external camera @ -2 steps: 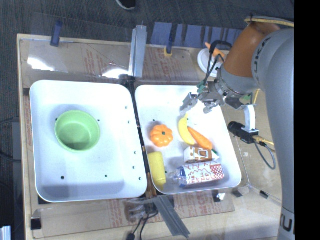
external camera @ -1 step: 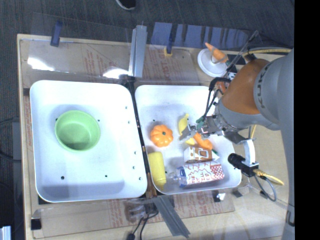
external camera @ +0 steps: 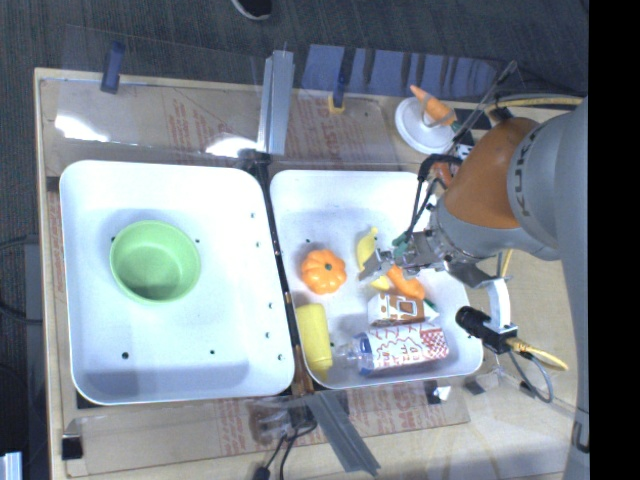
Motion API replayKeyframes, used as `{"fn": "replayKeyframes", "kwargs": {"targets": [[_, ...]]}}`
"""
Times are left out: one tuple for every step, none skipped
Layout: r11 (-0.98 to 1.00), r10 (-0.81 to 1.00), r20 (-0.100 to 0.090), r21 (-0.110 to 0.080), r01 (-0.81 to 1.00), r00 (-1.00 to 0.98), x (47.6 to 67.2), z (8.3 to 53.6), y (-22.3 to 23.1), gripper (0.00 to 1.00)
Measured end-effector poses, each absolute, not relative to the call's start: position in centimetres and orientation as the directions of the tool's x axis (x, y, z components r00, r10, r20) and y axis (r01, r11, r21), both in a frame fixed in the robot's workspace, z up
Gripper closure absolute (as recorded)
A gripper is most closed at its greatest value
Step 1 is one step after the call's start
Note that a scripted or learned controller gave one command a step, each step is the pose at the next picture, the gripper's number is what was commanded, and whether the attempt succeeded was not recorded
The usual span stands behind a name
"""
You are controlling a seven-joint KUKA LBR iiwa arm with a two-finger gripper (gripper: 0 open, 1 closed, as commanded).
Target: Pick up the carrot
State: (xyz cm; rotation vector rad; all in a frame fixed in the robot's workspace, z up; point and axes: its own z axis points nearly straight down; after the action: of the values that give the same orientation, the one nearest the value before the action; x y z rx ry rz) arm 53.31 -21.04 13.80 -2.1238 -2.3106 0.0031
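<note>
The carrot (external camera: 406,284) is a small orange piece lying in the right bin (external camera: 300,200), right of centre, against the top edge of a small carton (external camera: 400,310). My gripper (external camera: 393,264) hangs directly over the carrot's upper left end, at or very near it. The grey arm with its orange band (external camera: 480,183) comes in from the right and hides the bin's right side. Whether the carrot is gripped is hidden by the gripper body.
The right bin also holds an orange pumpkin (external camera: 323,270), a yellow banana (external camera: 367,246), a yellow cylinder (external camera: 315,334) and a plastic bottle (external camera: 395,351). A green bowl (external camera: 155,260) sits in the left bin (external camera: 90,358). A white dish (external camera: 418,123) stands beyond the bins.
</note>
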Motion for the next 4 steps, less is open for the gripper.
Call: {"fn": "replayKeyframes", "kwargs": {"targets": [[0.084,0.996,0.001,-0.004,0.996,-0.084,53.31,13.8,-21.03,0.0],[0.084,0.996,0.001,-0.004,0.996,-0.084,53.31,13.8,-21.03,0.0],[0.084,0.996,0.001,-0.004,0.996,-0.084,53.31,13.8,-21.03,0.0],[0.084,0.996,0.001,-0.004,0.996,-0.084,53.31,13.8,-21.03,0.0]]}}
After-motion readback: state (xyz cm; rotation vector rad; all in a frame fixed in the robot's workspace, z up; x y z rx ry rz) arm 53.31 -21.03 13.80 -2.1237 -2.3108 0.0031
